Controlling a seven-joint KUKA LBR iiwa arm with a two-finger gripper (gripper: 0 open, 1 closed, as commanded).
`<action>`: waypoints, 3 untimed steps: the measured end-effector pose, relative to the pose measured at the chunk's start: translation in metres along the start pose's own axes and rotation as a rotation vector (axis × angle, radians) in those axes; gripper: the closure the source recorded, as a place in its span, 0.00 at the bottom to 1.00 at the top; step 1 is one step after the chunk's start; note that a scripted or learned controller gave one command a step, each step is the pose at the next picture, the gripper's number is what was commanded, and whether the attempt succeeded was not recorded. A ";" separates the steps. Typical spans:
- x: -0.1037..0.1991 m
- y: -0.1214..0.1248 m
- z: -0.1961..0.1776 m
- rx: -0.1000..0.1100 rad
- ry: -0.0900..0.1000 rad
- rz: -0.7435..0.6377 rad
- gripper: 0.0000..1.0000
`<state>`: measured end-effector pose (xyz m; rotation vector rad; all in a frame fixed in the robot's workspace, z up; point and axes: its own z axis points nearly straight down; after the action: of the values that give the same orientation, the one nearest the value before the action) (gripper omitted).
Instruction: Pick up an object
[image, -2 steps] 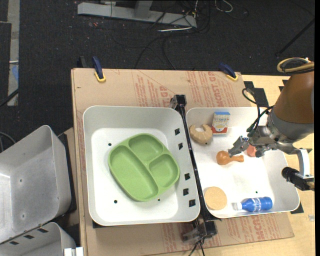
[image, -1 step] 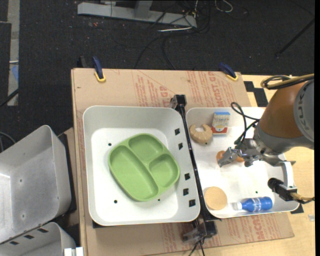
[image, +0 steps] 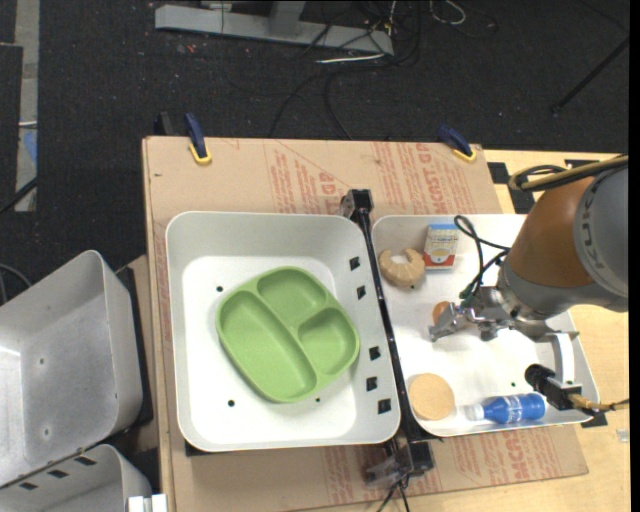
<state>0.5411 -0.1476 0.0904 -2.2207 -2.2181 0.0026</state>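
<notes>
Gripper (image: 447, 325): you see it low in the right bin (image: 500, 375), just beside a small orange object (image: 442, 311); whether it is released or clenched, you cannot tell.
Right bin also: a bagel (image: 403, 267), a small carton (image: 441, 246), a tan disc (image: 432, 396), a blue bottle (image: 508, 408) (lying on its side).
Left bin (image: 200, 250): a green divided plate (image: 287, 332).

1. I see a robotics lab: the cardboard sheet (image: 300, 170) is clamped over the bench.
2. Behind that sheet, loose cables (image: 330, 60) cross dark carpet.
3. On it sit two white bins (image: 190, 300).
</notes>
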 end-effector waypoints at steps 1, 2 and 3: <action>0.000 0.000 -0.012 -0.003 0.000 0.001 1.00; -0.002 -0.007 -0.058 -0.006 -0.002 0.001 1.00; 0.003 0.003 -0.113 -0.010 -0.002 -0.005 1.00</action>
<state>0.5447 -0.1448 0.2035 -2.2215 -2.2295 -0.0053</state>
